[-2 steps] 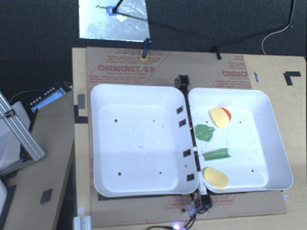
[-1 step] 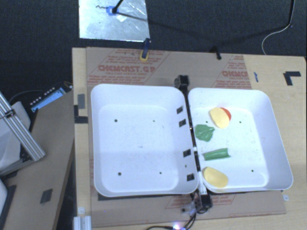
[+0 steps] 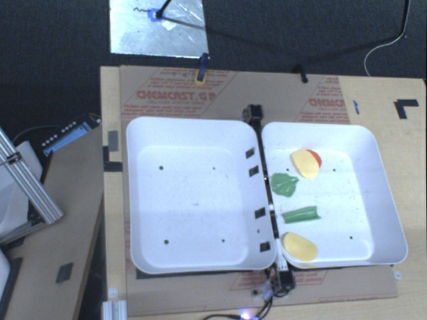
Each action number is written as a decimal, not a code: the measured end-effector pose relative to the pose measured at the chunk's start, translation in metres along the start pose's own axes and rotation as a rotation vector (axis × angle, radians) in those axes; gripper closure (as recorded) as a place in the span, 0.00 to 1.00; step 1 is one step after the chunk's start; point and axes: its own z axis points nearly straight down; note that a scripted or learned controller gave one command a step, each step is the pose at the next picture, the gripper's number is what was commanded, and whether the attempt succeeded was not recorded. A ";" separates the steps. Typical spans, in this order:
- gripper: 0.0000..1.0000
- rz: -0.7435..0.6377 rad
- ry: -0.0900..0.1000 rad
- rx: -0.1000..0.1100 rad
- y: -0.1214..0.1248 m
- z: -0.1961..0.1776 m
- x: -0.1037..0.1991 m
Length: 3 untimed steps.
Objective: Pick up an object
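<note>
Reading red "CHEMCAST GP" on cardboard sheet (image 3: pixel 175 93) | claw state: cannot tell

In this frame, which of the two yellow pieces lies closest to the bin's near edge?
The yellow piece at the near corner, alone below the green strip. The other yellow piece lies farther back in the right bin, against something red.

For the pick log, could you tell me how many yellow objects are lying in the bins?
2, both in the right bin. One yellow piece lies near the back with something red tucked at its right edge; the other yellow piece lies at the front left corner. Smaller ones could be hidden beneath.
</note>
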 end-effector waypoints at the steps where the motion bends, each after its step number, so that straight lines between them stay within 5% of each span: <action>1: 1.00 -0.008 -0.003 -0.003 0.044 0.001 0.002; 2: 1.00 -0.009 -0.004 -0.007 0.107 0.000 0.002; 3: 1.00 -0.009 -0.003 -0.003 0.120 0.001 0.002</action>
